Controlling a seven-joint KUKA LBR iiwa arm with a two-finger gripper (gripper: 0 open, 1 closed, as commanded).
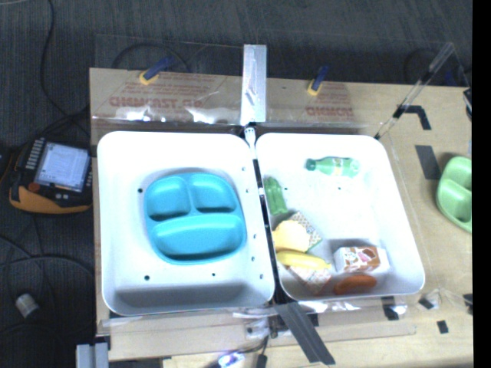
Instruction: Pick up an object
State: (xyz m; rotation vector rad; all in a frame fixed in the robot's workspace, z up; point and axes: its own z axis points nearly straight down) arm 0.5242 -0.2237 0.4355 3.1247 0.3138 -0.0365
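Observation:
The right bin (391,205) holds several small items. A green bottle (332,165) lies on its side near the back. A dark green vegetable (275,196) rests along the left wall. Toward the front lie a yellow wedge (288,236), a banana (304,261), a small printed carton (357,257) and a red sausage (354,284). The left bin (123,274) holds a blue divided tray (196,215).
A light green object (457,190) sits on the bench at the far right. A handheld device with a screen (57,171) lies left of the bench. A metal post (254,83) stands behind the bins, with clear plastic sheeting taped along the back.

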